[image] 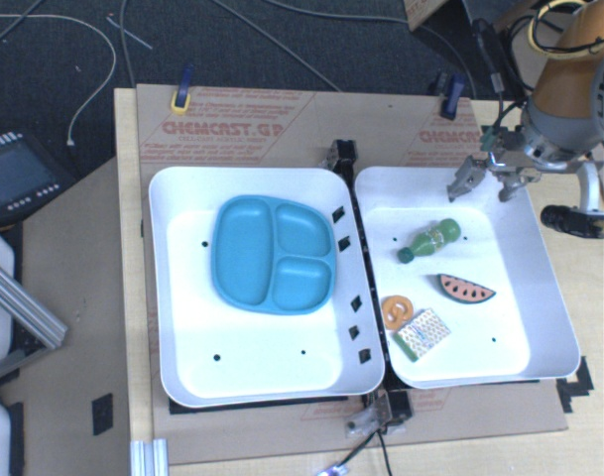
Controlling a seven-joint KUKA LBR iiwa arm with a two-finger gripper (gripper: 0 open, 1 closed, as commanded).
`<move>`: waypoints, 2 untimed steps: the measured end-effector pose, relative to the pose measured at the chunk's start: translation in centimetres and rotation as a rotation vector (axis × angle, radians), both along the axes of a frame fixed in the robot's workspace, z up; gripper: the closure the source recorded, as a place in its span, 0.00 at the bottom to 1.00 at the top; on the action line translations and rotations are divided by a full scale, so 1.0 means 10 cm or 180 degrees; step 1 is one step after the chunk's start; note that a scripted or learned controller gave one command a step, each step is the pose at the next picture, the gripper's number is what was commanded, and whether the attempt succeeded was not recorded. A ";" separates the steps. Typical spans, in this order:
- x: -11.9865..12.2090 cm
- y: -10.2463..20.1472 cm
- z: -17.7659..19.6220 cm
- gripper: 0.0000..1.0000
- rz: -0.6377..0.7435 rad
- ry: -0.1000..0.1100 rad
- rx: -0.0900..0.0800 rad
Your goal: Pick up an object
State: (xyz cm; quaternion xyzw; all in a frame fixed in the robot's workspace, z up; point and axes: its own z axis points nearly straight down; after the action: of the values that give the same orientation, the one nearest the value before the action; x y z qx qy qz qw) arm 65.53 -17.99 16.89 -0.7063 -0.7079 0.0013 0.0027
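The right bin [540, 296] holds a green bottle [429, 241] lying on its side, a watermelon slice [466, 289], an orange pretzel [397, 310] and a small green-and-white packet [423, 333]. My gripper [486, 180] hangs over the bin's back edge, above and to the right of the bottle. Its two fingers are spread apart, with nothing between them. The left bin [182, 345] holds a blue divided plate [274, 254].
A divider with black clips [349, 256] runs between the two bins. Cardboard [232, 117] lies behind the bins, with blue clamps [183, 94] at its back edge. Cables trail across the dark floor at the top left.
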 end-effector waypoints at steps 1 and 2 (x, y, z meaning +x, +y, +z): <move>0.01 -0.01 -0.63 0.00 -0.0002 0.0004 0.0001; 0.04 -0.01 -0.47 1.00 0.0002 -0.0025 -0.0006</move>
State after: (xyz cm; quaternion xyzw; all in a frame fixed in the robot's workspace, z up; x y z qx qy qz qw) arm 65.92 -18.10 12.22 -0.7061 -0.7082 -0.0008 -0.0008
